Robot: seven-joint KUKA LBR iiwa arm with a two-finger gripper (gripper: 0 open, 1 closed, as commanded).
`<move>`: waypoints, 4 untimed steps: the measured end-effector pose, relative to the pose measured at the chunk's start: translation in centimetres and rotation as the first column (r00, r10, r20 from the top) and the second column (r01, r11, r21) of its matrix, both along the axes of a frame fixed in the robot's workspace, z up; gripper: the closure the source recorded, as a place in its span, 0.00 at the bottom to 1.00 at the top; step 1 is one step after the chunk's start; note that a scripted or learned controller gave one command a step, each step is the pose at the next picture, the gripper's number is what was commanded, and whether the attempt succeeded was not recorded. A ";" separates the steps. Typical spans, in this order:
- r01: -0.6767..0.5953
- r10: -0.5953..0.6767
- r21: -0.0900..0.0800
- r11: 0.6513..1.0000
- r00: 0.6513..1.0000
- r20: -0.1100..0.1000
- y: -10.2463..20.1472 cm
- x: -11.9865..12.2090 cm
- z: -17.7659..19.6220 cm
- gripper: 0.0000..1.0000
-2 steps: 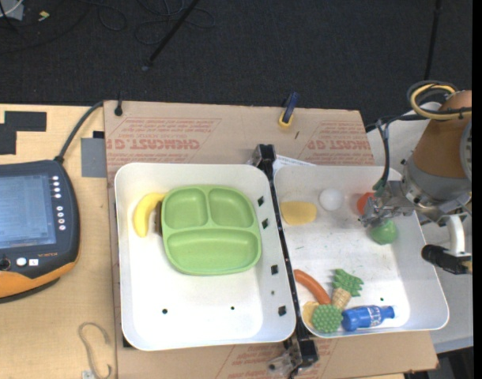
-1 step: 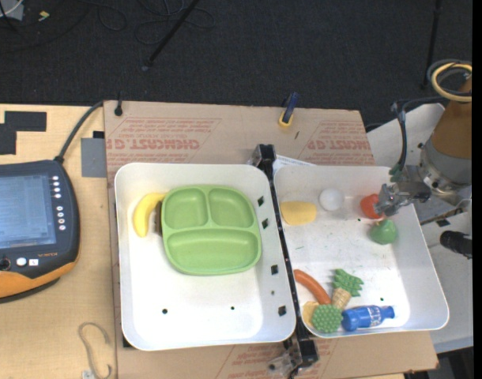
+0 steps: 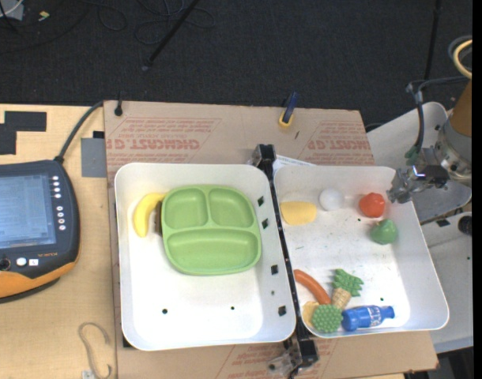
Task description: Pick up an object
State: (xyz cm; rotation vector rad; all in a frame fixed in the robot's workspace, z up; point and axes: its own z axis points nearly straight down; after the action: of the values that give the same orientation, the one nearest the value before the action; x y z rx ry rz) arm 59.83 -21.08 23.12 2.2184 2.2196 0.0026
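Nearest the camera, at the front of the right bin (image 3: 431, 287), a small blue bottle (image 3: 367, 317) with a white label lies on its side; the label's writing is too small to read. Just left of it sit a green bumpy ball (image 3: 326, 317), a toy pineapple (image 3: 344, 287) and an orange carrot (image 3: 310, 284), bunched close together.

Further back in the same bin, a green pepper-like toy (image 3: 383, 231) lies near the right wall. Behind it is a red tomato-like ball (image 3: 372, 204), with a small white ball (image 3: 331, 200) and a yellow lemon-like piece (image 3: 298, 212) to its left.

The pincer (image 3: 403, 186) hangs at the right bin's far right rim, just right of the red ball and apart from it. The green toy is a little nearer the camera than the pincer. Nothing can be seen between its tips, and whether they are spread or closed cannot be told.

The left bin (image 3: 193, 314) holds a green divided plate (image 3: 210, 229) with 3 sections, and a yellow banana (image 3: 145, 212) touching its left edge.

Both bins rest on a sheet of cardboard (image 3: 186, 136) on the bench (image 3: 43, 314). Red printing on the cardboard appears upside down and is too blurred to read. At the left edge of the bench lies a control tablet (image 3: 24, 223) with a lit screen and an orange base.
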 end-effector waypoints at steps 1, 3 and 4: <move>-0.004 0.004 0.003 1.000 1.000 -0.004 4.5 1.1 0.6 1.00; -0.005 0.005 0.005 1.000 1.000 -0.007 15.5 2.2 0.0 1.00; -0.003 0.003 0.003 1.000 1.000 -0.006 19.3 4.1 -1.1 1.00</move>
State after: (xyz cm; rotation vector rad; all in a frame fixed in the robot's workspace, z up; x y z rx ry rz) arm 63.90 -1.83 22.00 2.2195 2.2275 -0.0012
